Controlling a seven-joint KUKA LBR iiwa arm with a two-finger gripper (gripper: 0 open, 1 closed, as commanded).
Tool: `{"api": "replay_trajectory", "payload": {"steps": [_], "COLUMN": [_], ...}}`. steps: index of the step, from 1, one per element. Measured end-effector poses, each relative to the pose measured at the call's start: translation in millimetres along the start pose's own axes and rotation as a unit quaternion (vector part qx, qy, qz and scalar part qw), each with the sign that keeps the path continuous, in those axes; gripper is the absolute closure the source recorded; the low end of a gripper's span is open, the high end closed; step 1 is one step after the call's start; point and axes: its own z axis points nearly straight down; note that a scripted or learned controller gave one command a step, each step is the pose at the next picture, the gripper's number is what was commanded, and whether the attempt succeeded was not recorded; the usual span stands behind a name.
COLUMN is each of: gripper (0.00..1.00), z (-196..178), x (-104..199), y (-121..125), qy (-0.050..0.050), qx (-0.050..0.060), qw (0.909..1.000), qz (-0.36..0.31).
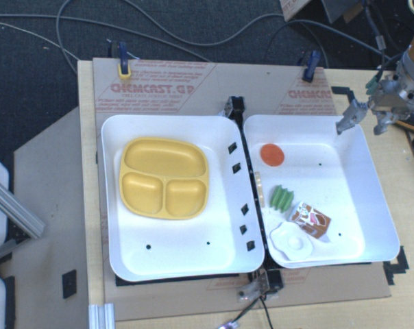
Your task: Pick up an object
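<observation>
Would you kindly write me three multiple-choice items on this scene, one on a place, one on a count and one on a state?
1. Where does the yellow tray lie?
A. in the left bin
B. in the right bin
C. on the bench outside the bins

2. How many compartments does the tray have?
A. two
B. three
C. five

3. What is between the fingers of the gripper?
A. the orange disc
B. the green item
C. nothing

Answers:
1 A: the tray rests on the floor of the left bin.
2 B: one wide compartment above two smaller ones.
3 C: the gripper is over the right bin's far corner, fingers spread, while the orange disc and green item lie on the bin floor.
</observation>
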Motion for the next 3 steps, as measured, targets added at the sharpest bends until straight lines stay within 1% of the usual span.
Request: {"api": "replay_trajectory", "payload": {"steps": [1, 2, 3], "gripper": [0.00, 0.00, 0.00], "z": [-8.9, 34.9, 81.9], "x": [1.0, -3.7, 1.8], "y": [2.2, -0.8, -7.8], "qy": [-0.002, -0.001, -0.001], "qx": [-0.007, -0.005, -0.004], "qw": [1.0000, 1.0000, 1.0000], "qz": [-0.002, -0.002, -0.002]}}
